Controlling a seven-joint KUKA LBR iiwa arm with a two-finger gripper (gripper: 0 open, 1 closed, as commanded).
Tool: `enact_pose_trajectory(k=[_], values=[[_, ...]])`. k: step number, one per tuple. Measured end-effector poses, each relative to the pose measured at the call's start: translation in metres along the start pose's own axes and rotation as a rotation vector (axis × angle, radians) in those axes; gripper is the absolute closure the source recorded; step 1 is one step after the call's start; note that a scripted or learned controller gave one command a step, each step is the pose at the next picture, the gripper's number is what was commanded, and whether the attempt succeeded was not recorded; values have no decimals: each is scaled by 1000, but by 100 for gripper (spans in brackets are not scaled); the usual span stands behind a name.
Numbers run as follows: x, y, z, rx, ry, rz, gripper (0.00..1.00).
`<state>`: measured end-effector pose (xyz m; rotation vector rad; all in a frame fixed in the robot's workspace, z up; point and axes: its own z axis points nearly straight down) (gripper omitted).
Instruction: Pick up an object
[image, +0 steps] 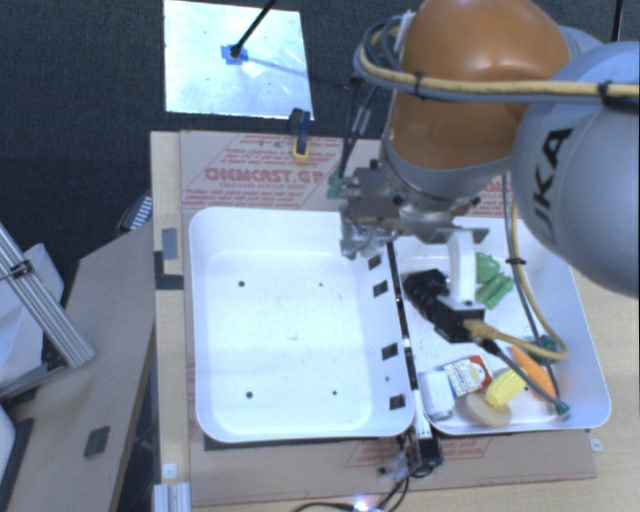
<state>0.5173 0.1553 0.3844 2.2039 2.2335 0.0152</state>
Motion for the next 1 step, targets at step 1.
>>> enact_pose_trajectory(k=[1], values=[[84,-22,-70,3,0,3,100]])
